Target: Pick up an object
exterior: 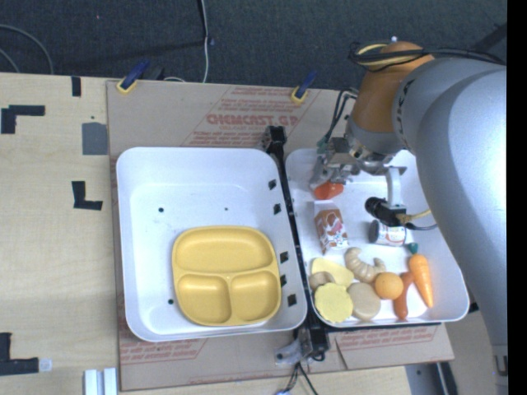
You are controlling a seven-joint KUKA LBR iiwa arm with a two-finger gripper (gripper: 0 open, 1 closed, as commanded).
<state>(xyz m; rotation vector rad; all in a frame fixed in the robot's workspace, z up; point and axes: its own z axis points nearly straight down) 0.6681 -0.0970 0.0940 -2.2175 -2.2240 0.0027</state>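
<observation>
My gripper (pixel 328 174) hangs over the far left part of the right bin (pixel 449 257). Directly under its tip sits a small red-orange round thing (pixel 328 190), touching or nearly touching it. Whether that thing is gripped cannot be made out. Just in front of it lies a red and white packet (pixel 331 227). Along the bin's near side are a carrot (pixel 421 278), an orange ball (pixel 388 285), a knobbly beige piece (pixel 362 263), pale yellow slices (pixel 327 271), a yellow disc (pixel 333 302) and a beige disc (pixel 364 300).
The left bin (pixel 140 212) holds a yellow divided plate (pixel 226 274) toward its near side. A small white and red jar (pixel 394 234) stands in the right bin near the carrot. The bins' shared wall (pixel 284 212) runs close to the gripper's left.
</observation>
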